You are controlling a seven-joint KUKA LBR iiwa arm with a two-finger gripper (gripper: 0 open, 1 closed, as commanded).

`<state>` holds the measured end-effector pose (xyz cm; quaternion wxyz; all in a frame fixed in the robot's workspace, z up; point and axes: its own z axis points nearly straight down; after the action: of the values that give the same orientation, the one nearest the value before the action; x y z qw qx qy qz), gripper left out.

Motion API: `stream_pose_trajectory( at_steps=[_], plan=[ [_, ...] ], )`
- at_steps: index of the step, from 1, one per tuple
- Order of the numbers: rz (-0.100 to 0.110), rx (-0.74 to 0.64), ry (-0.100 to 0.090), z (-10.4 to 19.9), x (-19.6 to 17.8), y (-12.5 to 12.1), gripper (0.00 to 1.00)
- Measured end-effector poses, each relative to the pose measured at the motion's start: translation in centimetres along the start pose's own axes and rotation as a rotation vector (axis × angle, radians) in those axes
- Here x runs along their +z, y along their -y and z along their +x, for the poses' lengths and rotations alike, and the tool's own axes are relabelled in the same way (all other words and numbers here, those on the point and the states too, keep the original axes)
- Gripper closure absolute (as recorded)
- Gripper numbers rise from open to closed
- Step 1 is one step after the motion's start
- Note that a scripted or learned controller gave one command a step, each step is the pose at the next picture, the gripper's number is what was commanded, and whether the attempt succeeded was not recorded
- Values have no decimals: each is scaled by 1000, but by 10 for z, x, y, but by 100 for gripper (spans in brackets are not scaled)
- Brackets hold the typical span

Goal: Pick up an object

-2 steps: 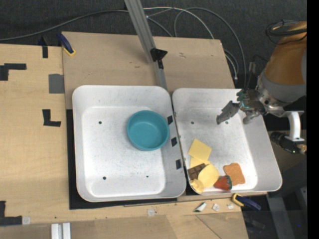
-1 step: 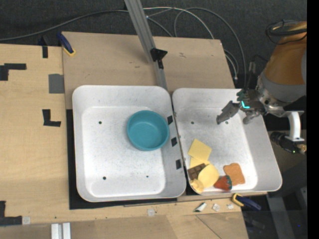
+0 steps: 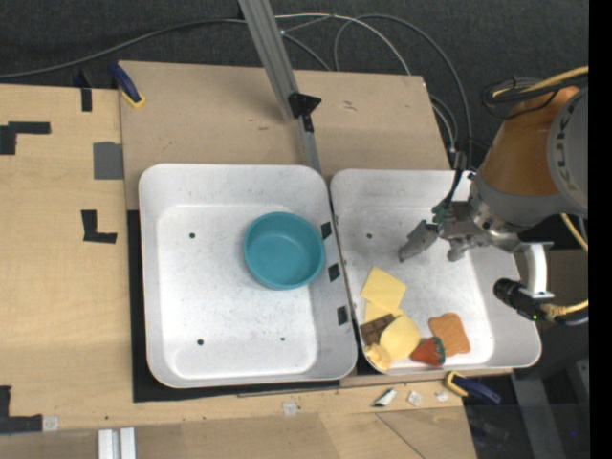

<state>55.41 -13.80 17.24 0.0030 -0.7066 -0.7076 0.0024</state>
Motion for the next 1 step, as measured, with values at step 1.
stream_pose_trajectory(
  at_steps=[1],
  plan=[
    [1,0,0,4,65,1,0]
  ],
)
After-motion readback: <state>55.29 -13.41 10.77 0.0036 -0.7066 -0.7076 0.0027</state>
